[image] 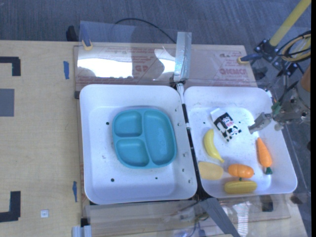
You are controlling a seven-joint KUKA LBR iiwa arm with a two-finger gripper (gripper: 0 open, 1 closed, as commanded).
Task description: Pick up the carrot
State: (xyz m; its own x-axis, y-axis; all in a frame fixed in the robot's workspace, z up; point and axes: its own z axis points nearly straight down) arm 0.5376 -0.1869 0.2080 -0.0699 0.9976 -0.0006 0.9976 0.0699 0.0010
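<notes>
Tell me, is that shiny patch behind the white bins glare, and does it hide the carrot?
In the camera view, yes: the clear panel behind the bins reflects bright light as a washed-out streak; the carrot in the right bin is evenly lit and sharp, with only soft shadows; the claw near it looks slightly blurred.

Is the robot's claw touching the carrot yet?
Apart. The camera view shows white bin floor between the gripper and the carrot, which lies below it.

One camera is hanging above the bench (pixel 34 132), looking down at a slant, taking in both white bins (pixel 94 147) whole, the bench's far edge lying uppermost.
</notes>
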